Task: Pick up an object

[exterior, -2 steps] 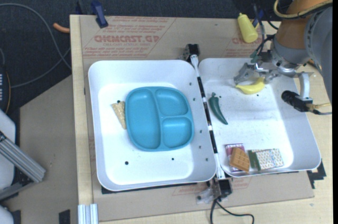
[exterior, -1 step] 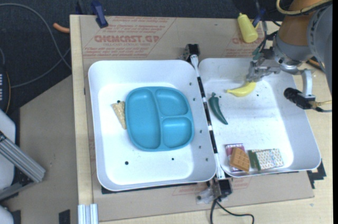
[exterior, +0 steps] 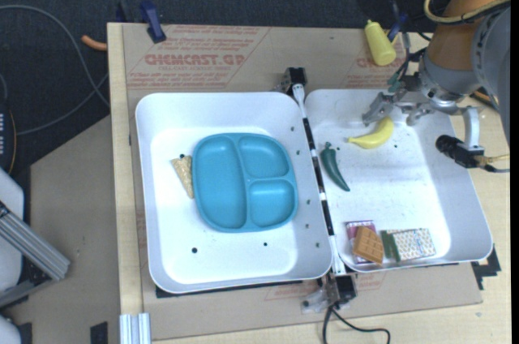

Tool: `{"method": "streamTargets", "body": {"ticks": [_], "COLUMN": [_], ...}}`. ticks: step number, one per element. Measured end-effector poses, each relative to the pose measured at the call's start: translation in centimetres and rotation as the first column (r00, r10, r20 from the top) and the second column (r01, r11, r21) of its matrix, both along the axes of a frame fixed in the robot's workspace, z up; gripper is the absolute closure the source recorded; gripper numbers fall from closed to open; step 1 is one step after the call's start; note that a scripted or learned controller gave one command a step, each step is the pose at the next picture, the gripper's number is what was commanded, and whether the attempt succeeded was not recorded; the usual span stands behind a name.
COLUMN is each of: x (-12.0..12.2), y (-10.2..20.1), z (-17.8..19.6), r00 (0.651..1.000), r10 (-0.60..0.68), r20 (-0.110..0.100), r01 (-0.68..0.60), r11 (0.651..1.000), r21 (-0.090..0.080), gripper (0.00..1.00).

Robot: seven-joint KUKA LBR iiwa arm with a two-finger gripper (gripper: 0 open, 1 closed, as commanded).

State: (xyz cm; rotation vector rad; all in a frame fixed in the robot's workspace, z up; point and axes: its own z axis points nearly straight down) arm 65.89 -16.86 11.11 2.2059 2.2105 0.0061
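The claw (exterior: 388, 112), spread wide at upper right, straddles the banana's (exterior: 372, 135) upper end — closing step next, then lift

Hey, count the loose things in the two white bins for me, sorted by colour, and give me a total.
Blue: 1, divided plate
Yellow: 1, banana
Green: 1, pepper
Tan: 2, cracker, waffle
Multicoloured: 1, flat packet
Total: 6
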Motion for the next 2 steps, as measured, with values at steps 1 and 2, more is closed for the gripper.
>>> {"method": "streamTargets", "body": {"ticks": [1, 2], "x": [0.8, 0.9], "y": [2.1, 2.1], "z": [-2.7, -1.5], "r00": [1.000, 1.000], "r10": [-0.001, 0.000], "r20": [-0.014, -0.011], "r01": [0.001, 0.000], "r11": [1.000, 1.000], "r21": [0.010, 0.008], "gripper": [0.00, 1.00]}}
